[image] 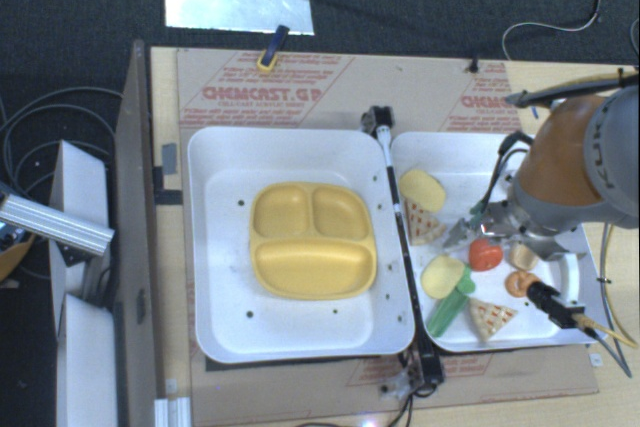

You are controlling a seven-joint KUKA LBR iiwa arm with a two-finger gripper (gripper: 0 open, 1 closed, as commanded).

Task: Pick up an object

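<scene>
At the near end of the right bin [560, 339] we see a waffle-patterned wedge [491, 316] and a green pod-shaped piece [450, 308] leaning against a pale yellow lump [441, 275], with a small orange ring-shaped piece [519, 284] just beside them. Farther in sits a red tomato-like piece [485, 255], and our gripper [478, 227] hangs directly over it, near a second waffle wedge [424, 223] by the divider and another yellow lump [422, 187] toward the far wall. We judge the red piece to be the likeliest target, since the tool sits right above it. To do this step well, we would centre the tool squarely over that 1 rounded piece, come straight down so it does not roll toward the neighbouring pieces, and close only once it sits well inside the grasp. As for how far open the tool is, we cannot tell: the wrist and its metal parts mask the tips, and nothing shows as gripped. Beyond, the left bin [215, 215] carries a yellow 3-compartment tray [312, 240], well apart from the arm [575, 165].
</scene>
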